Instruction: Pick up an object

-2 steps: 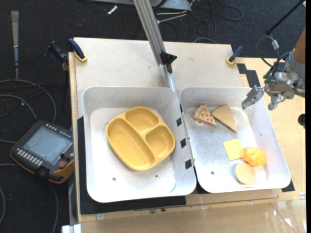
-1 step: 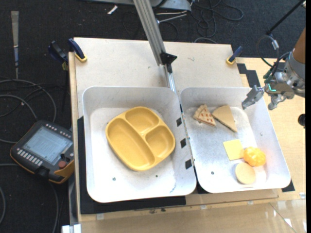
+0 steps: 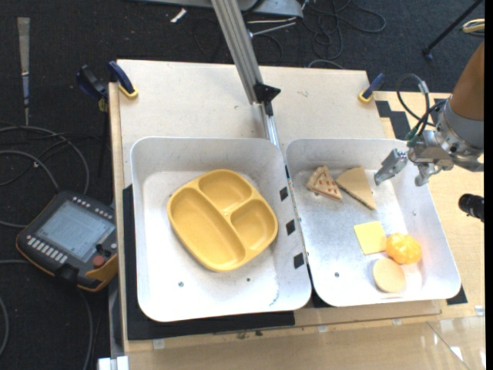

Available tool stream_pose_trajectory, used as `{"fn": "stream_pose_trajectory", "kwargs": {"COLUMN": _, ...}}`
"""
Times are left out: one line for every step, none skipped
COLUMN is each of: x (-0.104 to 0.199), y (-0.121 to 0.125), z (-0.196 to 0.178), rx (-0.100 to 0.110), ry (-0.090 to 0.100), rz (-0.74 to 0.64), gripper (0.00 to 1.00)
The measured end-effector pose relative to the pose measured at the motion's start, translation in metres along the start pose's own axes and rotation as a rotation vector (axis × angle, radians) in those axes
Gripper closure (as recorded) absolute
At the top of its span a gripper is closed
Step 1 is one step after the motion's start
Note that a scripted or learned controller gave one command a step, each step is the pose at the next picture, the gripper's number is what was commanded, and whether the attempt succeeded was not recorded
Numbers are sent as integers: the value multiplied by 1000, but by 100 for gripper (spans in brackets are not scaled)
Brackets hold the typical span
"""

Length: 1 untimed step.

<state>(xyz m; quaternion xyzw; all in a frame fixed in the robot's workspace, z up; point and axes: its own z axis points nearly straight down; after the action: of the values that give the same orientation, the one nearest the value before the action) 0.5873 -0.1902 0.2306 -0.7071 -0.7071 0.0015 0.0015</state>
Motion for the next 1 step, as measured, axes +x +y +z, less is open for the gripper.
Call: {"fn": "stream_pose_trajectory", "kwargs": {"x": -4, "y": -4, "z": 45, "rx": 1, "ry": 0, "rz": 1, "gripper": 0}}
